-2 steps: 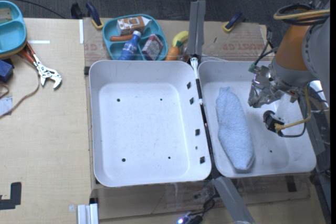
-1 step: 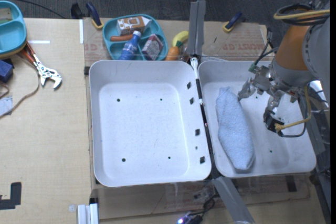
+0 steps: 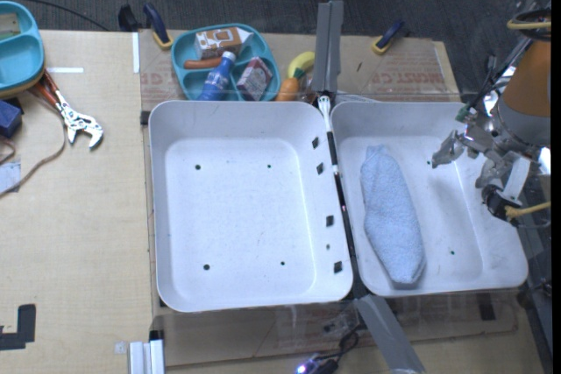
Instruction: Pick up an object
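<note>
Down in the right bin [image 3: 491, 271] lies a light blue folded cloth [image 3: 392, 215], stretched lengthwise along the left half. Over by the bin's right edge hovers the tool [image 3: 469, 155], well apart from the cloth, nothing between its spread fingers. Left bin [image 3: 175, 215] sits alongside on the counter [image 3: 70, 223].

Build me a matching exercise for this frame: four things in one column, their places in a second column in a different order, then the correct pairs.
Things
1. blue cloth
2. wrench
3. blue tray
4. gripper

Places
A. behind the left bin, holding small items
B. on the bench left of both bins
C. lying in the right bin
D. over the right bin's far right side

Pairs: 1-C, 2-B, 3-A, 4-D
</note>
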Action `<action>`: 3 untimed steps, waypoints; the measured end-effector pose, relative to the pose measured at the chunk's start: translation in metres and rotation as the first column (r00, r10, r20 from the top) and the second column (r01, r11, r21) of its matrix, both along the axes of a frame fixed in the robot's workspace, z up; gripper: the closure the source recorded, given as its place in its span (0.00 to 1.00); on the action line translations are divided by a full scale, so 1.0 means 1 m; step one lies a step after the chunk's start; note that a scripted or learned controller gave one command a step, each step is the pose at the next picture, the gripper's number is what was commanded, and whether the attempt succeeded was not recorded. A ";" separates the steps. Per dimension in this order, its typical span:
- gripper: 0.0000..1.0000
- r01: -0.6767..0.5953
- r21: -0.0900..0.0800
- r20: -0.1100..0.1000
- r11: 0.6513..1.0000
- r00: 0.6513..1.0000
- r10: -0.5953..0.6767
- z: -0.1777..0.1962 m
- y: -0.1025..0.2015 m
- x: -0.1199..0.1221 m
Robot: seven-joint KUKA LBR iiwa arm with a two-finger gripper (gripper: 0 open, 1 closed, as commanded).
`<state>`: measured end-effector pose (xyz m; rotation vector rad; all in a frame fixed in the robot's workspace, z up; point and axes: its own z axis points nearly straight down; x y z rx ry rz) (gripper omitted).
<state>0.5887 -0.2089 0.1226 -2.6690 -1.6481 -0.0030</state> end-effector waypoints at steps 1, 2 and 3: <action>0.00 0.140 -0.006 -0.001 0.990 0.990 -0.140 -0.031 0.042 0.041; 0.00 0.044 -0.003 -0.001 0.999 0.999 -0.044 -0.004 0.003 0.001; 0.00 -0.028 0.001 -0.004 1.000 1.000 0.028 -0.001 0.000 -0.071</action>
